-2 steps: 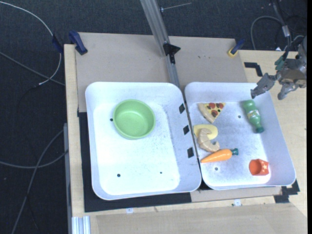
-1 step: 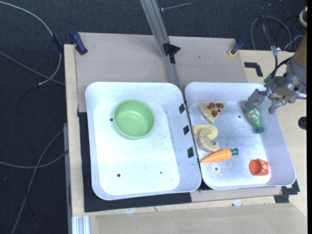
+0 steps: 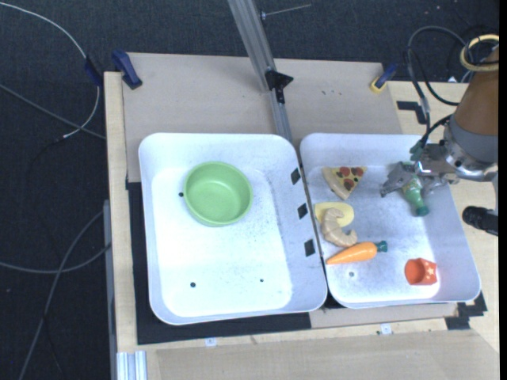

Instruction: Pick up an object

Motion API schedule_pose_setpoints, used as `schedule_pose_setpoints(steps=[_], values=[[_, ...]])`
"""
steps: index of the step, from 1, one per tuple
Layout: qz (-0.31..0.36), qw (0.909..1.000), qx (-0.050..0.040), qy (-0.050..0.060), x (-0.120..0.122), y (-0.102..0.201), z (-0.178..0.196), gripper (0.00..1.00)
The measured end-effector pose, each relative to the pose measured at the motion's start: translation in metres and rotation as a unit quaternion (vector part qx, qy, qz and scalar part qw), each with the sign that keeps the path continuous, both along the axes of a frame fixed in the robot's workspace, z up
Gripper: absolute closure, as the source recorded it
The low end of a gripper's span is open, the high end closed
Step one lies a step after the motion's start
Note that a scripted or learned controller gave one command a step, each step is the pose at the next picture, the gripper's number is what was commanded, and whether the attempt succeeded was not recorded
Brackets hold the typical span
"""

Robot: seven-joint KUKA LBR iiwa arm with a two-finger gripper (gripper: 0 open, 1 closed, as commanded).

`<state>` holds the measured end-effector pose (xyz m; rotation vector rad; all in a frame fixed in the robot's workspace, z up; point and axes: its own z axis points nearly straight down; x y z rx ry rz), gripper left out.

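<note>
From the camera above, the arm (image 3: 482, 117) comes in from the right, and its gripper (image 3: 412, 182) hangs low over the back of the right bin (image 3: 467, 267). I cannot tell if the gripper is apart or together, because its dark tips blur into what is under them. Right at the tips lies a small green toy (image 3: 417, 199), maybe a bottle or a veggie; it looks like the thing to pick up, but I cannot tell if it is held. I think it is light, hard and smooth, so it may slip or roll. A hold across its middle, on the narrow sides, seems best. Now the count. The right bin has five toys: the green toy, one pizza slice (image 3: 345, 180) near the back, one pale yellow curved piece (image 3: 334, 222) by the left wall, one carrot (image 3: 353, 252) just in front of it, and one orange cup (image 3: 420, 271) in the front corner. The left bin (image 3: 214, 291) has one green bowl (image 3: 217, 193). So there are two bins, side by side on the tabletop (image 3: 333, 93).
</note>
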<state>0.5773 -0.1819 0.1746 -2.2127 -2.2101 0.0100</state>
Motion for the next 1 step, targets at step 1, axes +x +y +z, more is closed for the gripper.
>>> schedule_pose_setpoints(steps=[1], values=[[0.0,1.0,0.0003,-0.001,-0.0061,0.0038,-0.0451,0.0]])
